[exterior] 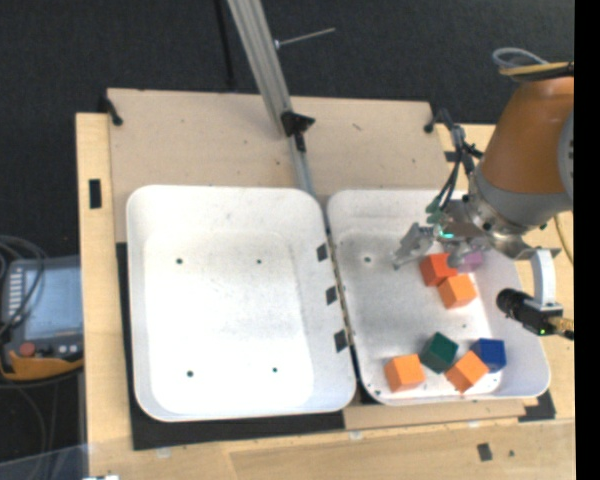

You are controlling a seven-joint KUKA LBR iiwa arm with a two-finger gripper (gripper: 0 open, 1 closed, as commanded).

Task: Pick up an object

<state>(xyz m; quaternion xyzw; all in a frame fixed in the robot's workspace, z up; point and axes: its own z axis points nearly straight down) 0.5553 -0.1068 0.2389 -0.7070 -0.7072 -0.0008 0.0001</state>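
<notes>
Tabletop (95,268), right bin (380,298): claw (425,243), spread apart, near far edge beside orange block (438,268). Advice: centre over block, descend straight.

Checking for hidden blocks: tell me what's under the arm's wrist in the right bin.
Beneath the wrist, a pink block peeks out beside an orange block; its remainder and the floor there are covered.
</notes>
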